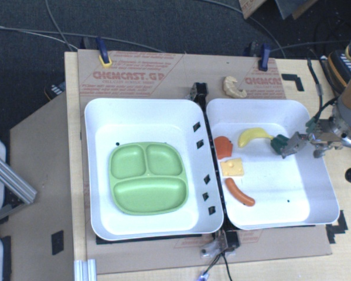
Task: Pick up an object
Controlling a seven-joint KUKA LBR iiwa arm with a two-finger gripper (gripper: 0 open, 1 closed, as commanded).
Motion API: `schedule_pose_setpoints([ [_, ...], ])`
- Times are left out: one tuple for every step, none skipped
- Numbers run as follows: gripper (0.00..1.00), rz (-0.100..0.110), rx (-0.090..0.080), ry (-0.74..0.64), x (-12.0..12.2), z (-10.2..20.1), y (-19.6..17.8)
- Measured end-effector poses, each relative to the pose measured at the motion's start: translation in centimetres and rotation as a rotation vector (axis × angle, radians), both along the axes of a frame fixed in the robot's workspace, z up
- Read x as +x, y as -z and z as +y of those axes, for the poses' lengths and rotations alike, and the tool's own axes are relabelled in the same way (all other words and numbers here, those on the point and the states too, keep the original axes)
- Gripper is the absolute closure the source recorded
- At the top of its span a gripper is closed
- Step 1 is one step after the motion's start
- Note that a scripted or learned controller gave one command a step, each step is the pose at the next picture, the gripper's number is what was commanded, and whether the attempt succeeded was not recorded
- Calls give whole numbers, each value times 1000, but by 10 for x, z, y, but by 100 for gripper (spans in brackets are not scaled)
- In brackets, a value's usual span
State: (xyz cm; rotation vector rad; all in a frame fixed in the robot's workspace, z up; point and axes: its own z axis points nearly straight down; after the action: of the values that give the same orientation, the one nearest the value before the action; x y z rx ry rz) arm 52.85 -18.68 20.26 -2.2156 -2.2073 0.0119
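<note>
Camera view has my gripper (286,148) low over the right bin (316,212), reaching in from the right edge, with a dark green thing (279,141) right at the fingertips. From this angle I can't tell whether the fingers are parted or closed, or whether that green piece is a toy between them or part of the tool itself, so I won't call it a grasp.

Just beyond the tip sits the banana (254,136), near but not touching. Farther out from the hand, along the bin's far wall, I've got the red piece (222,147), the cheese slice (232,168) and the sausage (239,192) strung in a line. Over in the left bin (99,174) lies the green divided plate (148,177), well apart from everything I'm doing.

My read: I'm at the reach-and-grip step, nothing lifted yet. Next move calls for a confirmed close on whatever's at the tip, then a straight, slow lift clear of the bin wall before I trust it.
</note>
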Motion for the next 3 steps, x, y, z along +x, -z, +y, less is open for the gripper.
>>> schedule_pose_setpoints([
  [0,-14,-3,-4,3,0,-8],
  [0,-10,-2,-3,8,-7,40],
  [0,-11,-2,-5,14,0,86],
])
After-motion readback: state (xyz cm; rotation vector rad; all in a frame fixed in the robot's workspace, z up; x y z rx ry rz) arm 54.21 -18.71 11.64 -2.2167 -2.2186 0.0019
